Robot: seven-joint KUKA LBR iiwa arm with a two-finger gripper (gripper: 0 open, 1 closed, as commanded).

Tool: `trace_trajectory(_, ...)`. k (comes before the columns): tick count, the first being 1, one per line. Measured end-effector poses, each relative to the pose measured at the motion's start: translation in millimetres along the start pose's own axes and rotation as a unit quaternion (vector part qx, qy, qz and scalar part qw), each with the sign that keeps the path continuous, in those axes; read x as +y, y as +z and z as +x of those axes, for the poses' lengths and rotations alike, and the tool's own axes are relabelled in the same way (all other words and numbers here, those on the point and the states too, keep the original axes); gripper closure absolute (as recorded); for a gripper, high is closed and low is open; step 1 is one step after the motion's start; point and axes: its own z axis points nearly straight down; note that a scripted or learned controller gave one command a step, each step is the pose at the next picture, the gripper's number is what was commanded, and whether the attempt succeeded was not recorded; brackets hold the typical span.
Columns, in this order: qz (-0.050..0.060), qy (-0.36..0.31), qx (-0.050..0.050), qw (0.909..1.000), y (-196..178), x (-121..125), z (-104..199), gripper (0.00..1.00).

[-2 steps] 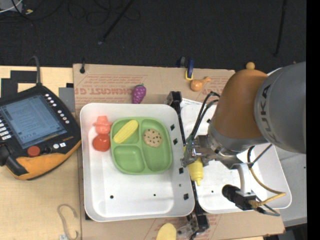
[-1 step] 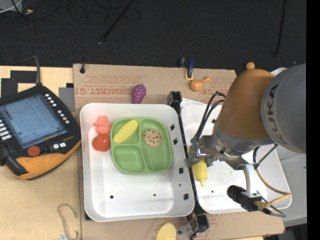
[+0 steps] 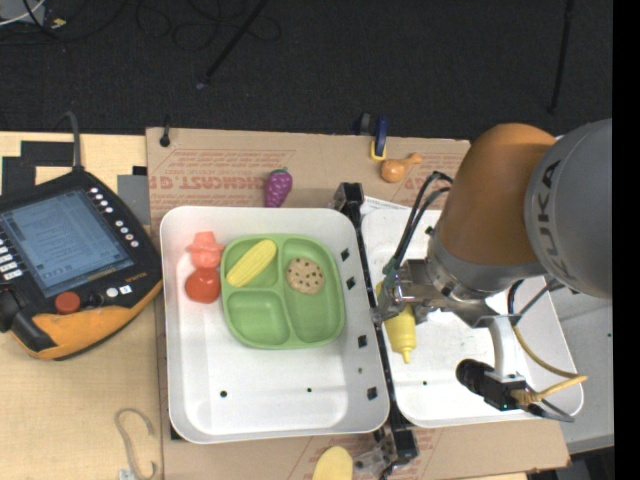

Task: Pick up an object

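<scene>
Touching pincer (image 3: pixel 398 306): mustard bottle (image 3: pixel 403 337) (below).

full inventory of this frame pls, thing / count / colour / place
bins: 2, white, side by side on the bench
divided plate: 1, green, in the left bin
toy corn: 1, yellow, in the plate's upper left compartment
cookie: 1, tan with dark spots, in the plate's upper right compartment
red and pink toy: 1, in the left bin, just left of the plate
yellow bottle: 1, in the right bin at its left wall, right under the gripper
grapes: 1, purple, on cardboard behind the left bin
orange toy: 1, on cardboard behind the right bin
yellow object: 1, bottom edge, in front of the bins
teach pendant: 1, black and orange, far left
arm: 1, grey and orange, from the right
gripper: 1, over the right bin
</scene>
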Motion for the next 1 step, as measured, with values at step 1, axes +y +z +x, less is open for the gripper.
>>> trace_trajectory(1, 0.001, 0.000, 0.000, 1.0000, -0.1, -2.4, 2.2, 1.00)
